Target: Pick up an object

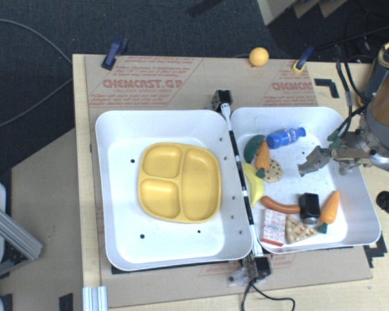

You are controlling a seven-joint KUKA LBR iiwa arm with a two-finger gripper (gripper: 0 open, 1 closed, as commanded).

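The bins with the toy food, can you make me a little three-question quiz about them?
1. True or false: the yellow plate lies in the left bin.
2. What lies nearest the gripper? A) blue bottle B) orange ball C) yellow plate
3. Fill in: the sausage lies in the ___ bin.

Key: 1 true. 2 A. 3 right, the right bin.

arm (384, 96) cut off at right edge
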